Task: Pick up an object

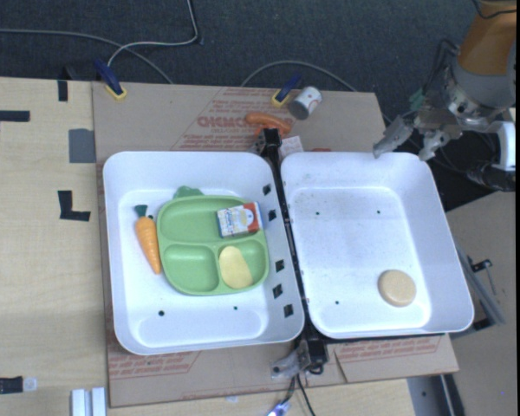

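Observation:
My gripper hangs above the far right rim of the right bin, fingers spread open with nothing between them. A round tan bun-like piece lies in that bin's near right corner, well in front of the gripper. In the left bin a green divided plate carries a small white and red carton and a pale yellow oval piece. An orange toy carrot lies just left of the plate.
Behind the bins, on the cardboard sheet, lie an orange sausage-shaped item and a small grey cylinder. Blue and yellow clamps hold the sheet's far edge. Cables run across the dark floor at the back.

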